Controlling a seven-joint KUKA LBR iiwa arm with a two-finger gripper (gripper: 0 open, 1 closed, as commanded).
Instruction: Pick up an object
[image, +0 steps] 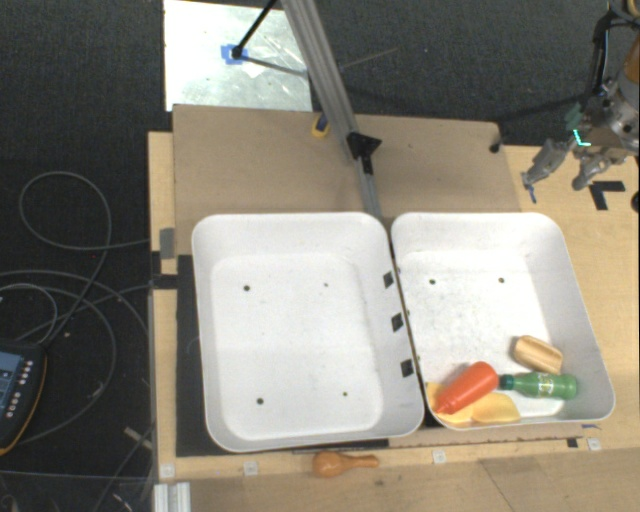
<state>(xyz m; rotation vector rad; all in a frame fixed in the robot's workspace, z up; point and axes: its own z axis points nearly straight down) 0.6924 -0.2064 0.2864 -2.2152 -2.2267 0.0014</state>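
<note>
Near the right bin's (480, 240) front edge, the small green plastic bottle (541, 384) is judged light, stiff, slippery, best taken mid-body by the gripper's (560, 172) empty, parted jaws.

Landmark: right bin (560, 250). You had open floor across its far and middle parts. Near corner was crowded: bread roll (537, 352), green bottle (541, 384), orange carrot (465, 387), yellow piece (493, 409), touching or just beside each other. Slanted metal pole (335, 90) crossed beyond its far left corner.
</note>
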